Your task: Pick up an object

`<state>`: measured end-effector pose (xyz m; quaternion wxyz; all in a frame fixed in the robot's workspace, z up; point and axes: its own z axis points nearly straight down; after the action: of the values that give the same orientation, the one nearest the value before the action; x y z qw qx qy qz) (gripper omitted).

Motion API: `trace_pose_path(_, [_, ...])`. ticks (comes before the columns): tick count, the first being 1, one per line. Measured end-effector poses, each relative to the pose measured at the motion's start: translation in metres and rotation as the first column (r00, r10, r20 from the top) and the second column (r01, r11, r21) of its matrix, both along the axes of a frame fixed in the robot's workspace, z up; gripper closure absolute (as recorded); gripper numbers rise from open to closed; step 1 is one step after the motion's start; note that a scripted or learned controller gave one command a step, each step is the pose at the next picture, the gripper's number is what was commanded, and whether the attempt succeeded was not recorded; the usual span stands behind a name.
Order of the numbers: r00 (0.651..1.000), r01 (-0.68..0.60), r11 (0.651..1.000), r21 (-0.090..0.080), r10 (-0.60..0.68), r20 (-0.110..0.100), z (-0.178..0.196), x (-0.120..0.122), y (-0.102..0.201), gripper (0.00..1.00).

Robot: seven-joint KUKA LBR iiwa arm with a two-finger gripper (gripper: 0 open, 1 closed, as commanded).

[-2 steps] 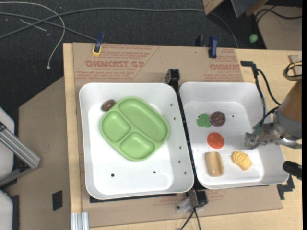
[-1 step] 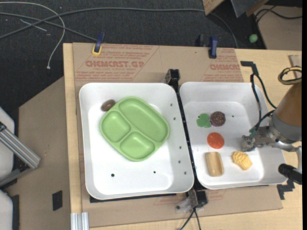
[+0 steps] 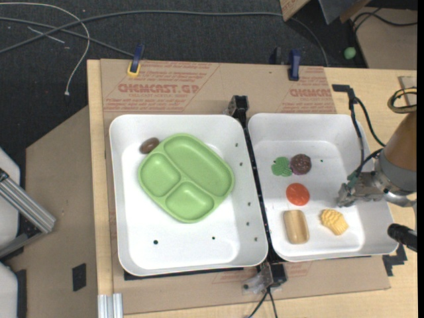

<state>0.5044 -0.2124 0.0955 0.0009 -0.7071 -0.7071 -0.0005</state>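
Right bin (image 3: 331,132) carries five small items: green piece (image 3: 281,167), dark round one (image 3: 301,163), red ball (image 3: 297,193), tan roll (image 3: 296,225), yellow piece (image 3: 335,221). Claw (image 3: 349,197) hangs just beside yellow; can't tell its grip. Left bin (image 3: 126,197) holds a green divided plate (image 3: 186,177) and brown lump (image 3: 150,145).

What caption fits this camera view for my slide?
Gripper low at the right bin's edge beside toy foods; green tray in the left bin.

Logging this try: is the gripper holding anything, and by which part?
Nothing is held: the gripper sits at the right bin's right side, apart from the yellow piece.
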Motion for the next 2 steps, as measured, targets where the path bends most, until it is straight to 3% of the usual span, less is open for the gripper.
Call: trace_pose_path(2, [1.000,-0.001,1.000,-0.003,0.001,0.002,0.102,-0.009,0.002,1.00])
